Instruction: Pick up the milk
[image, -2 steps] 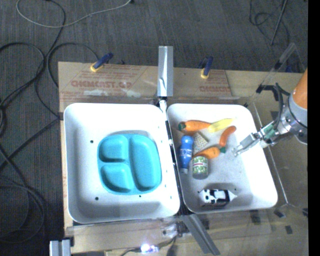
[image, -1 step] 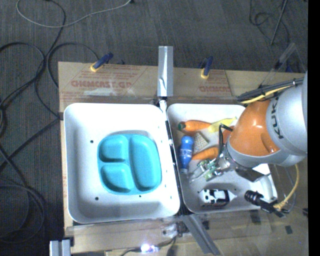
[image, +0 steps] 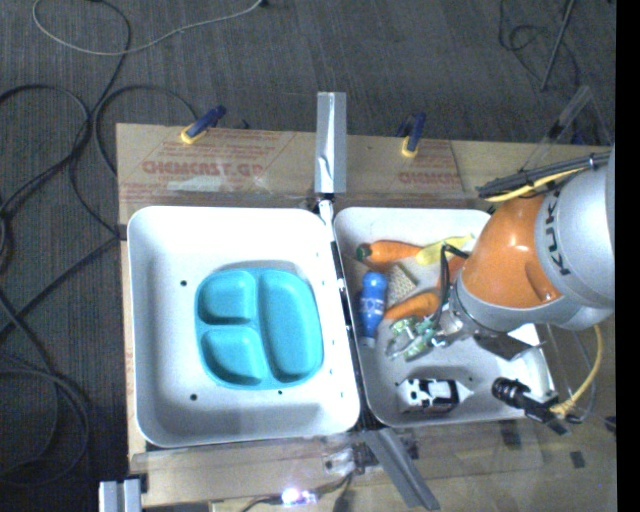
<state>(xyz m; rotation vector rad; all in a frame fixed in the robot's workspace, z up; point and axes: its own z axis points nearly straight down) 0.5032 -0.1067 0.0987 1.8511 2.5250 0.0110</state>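
Observation:
The milk (image: 431, 392) is a small white carton with black patches, lying on its side near the front wall of the right bin (image: 455, 417). My gripper (image: 424, 337) hangs low over the middle of that bin, just behind the milk and a little to its left. It is half hidden under the arm's orange band (image: 508, 266). Nothing can be seen held in the gripper.
Around the gripper lie a blue bottle (image: 371, 304), an orange carrot (image: 398, 250) at the back, a second orange piece (image: 412, 305), a tan waffle piece (image: 402, 279) and a yellow item (image: 447, 247). The left bin (image: 160, 260) holds a blue divided plate (image: 262, 326).

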